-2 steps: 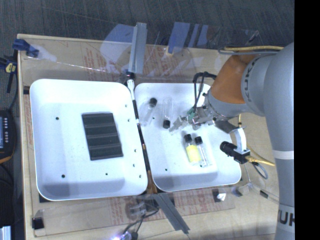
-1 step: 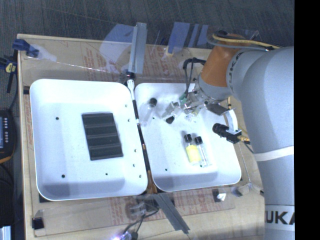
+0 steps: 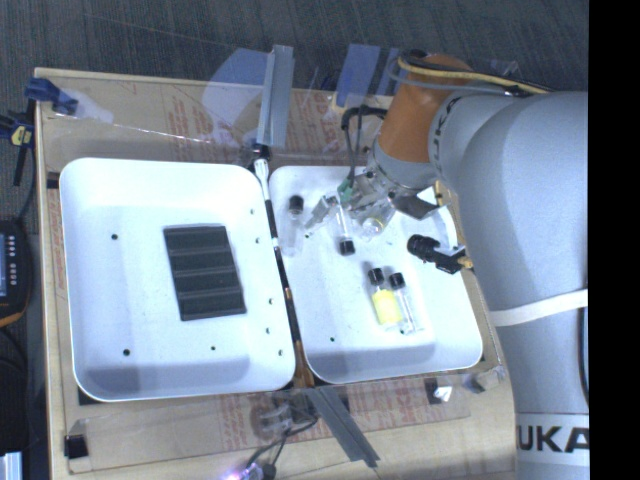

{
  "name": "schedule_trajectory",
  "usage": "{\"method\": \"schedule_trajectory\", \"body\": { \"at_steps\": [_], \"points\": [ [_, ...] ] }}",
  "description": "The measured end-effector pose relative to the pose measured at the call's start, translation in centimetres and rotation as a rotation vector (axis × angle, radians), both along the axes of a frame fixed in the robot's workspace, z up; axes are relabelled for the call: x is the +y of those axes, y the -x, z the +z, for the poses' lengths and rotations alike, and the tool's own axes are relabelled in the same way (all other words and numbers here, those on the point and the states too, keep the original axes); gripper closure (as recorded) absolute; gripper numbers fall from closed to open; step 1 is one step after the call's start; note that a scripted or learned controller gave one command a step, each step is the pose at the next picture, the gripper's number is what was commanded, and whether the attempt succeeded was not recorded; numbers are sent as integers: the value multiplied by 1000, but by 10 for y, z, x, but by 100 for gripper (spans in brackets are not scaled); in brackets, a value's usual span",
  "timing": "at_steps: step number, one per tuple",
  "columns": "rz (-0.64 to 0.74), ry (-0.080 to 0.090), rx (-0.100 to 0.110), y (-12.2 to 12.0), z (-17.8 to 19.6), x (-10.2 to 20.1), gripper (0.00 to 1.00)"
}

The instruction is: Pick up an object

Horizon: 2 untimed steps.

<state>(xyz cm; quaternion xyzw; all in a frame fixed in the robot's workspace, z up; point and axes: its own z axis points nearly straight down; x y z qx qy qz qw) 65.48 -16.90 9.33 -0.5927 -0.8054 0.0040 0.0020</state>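
My gripper (image 3: 362,206) hangs low over the back of the right bin (image 3: 330,353), under the orange band of the wrist. Several small vials lie in this bin. A clear vial with a black cap (image 3: 296,206) stands near the back left wall. Another black-capped vial (image 3: 345,240) lies just in front of the gripper. Further forward, a yellow bottle with a black cap (image 3: 384,302) lies beside a slim clear vial (image 3: 401,296). A pale clear piece (image 3: 320,212) sits just left of the gripper.
A dark ribbed rectangular block (image 3: 205,271) lies in the middle of the left bin (image 3: 100,198). The ridge where the two bins meet (image 3: 278,268) runs between them. The grey arm covers the right side of the bench.
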Motion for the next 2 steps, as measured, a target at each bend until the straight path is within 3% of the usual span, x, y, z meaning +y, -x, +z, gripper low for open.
{"method": "schedule_trajectory", "body": {
  "at_steps": [1,2],
  "points": [
    [11,-3,-10,-3,1,-41,0],
    [65,-5,-5,57,-1,-41,0]
  ]
}}
